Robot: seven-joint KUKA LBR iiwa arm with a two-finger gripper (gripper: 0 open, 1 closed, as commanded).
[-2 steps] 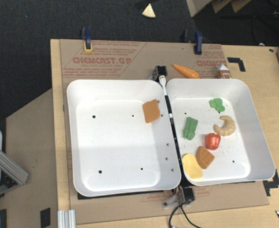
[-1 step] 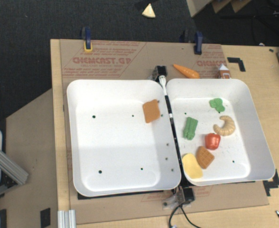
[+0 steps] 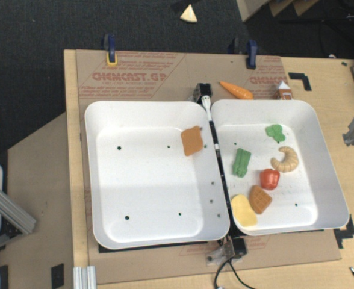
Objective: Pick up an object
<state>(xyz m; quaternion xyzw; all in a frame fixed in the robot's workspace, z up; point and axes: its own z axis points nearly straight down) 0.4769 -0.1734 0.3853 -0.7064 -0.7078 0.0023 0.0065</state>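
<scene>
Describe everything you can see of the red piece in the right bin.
The red toy pepper is small, rounded and glossy, plastic by the look of it, with a paler highlight on top. It lies on the floor of the right bin, near the middle. Its upper right edge meets or nearly meets the tan croissant; its lower left edge sits close to the brown waffle piece, though contact cannot be told. No stem is discernible.

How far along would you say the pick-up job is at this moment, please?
Nothing looks picked yet. Every item lies at rest: a brown toast piece in the left bin; a green piece, croissant, red pepper and others in the right bin. Nothing is in hand; the whole approach, grasp and lift remain.
</scene>
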